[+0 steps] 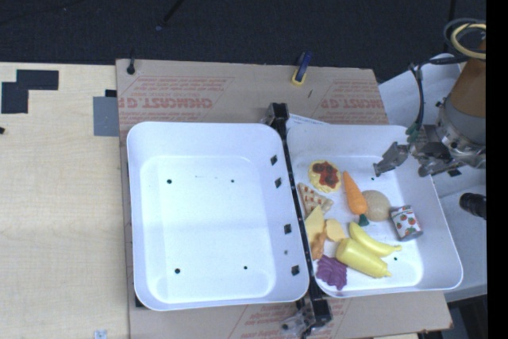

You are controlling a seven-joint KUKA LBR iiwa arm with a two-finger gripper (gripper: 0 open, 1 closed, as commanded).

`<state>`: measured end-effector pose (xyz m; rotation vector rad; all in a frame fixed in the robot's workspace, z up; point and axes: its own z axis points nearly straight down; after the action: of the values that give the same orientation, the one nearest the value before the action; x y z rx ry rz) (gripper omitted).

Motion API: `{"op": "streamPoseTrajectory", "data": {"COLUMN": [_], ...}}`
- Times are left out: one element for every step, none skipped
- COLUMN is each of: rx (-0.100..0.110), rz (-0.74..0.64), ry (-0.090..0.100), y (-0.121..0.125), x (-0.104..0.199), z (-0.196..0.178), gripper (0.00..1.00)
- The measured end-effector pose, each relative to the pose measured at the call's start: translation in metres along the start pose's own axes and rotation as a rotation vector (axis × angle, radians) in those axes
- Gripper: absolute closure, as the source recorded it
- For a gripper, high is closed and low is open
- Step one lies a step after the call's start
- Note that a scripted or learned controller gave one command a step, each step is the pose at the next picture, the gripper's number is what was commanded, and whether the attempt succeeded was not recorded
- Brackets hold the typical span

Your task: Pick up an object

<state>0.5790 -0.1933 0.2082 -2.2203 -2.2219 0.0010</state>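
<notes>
From my station I see the fingers [394, 157] as a dark grey pair of prongs over the right bin [444, 250], at about two o'clock from its pile of toys. They stand apart, and nothing sits between them. They point toward nine o'clock, low over the bin's bare upper floor, well apart from every toy.

The toys lie in the bin's left and lower part. A small pizza [324, 175] with red topping is nearest the top; a pizza slice [311, 198] lies at its seven o'clock. An orange carrot [354, 193] lies tilted just at the pizza's four o'clock, and a pale round potato [376, 205] touches the carrot's lower end on its three o'clock side. A little box [406, 222] with red spots sits at the potato's four o'clock, near it. Below, a yellow banana [373, 240] curves across, with a yellow pepper [362, 258] just beneath it. Pale yellow chips [325, 228] lie at the banana's nine o'clock, and a purple bunch of grapes [332, 272] sits at the bin's lower edge.

Behind the fingers the grey wrist [452, 143] runs out toward three o'clock, and above it rises the orange band [471, 91] of the arm, with a looped cable [464, 34] at twelve o'clock. The left bin [151, 210] sits beside the right one on the bench [55, 210].
</notes>
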Motion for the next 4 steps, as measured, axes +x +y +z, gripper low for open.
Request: {"op": "streamPoseTrajectory", "data": {"rx": [-0.010, -0.005, -0.007, -0.007], "rz": [0.001, -0.002, -0.001, -0.003], "ry": [-0.003, -0.003, 0.002, 0.001], "y": [0.041, 0.068, 0.069, 0.067], "x": [0.041, 0.091, 0.091, 0.130], "z": [0.104, 0.116, 0.103, 0.014], "gripper": [0.00, 0.00, 1.00, 1.00]}}
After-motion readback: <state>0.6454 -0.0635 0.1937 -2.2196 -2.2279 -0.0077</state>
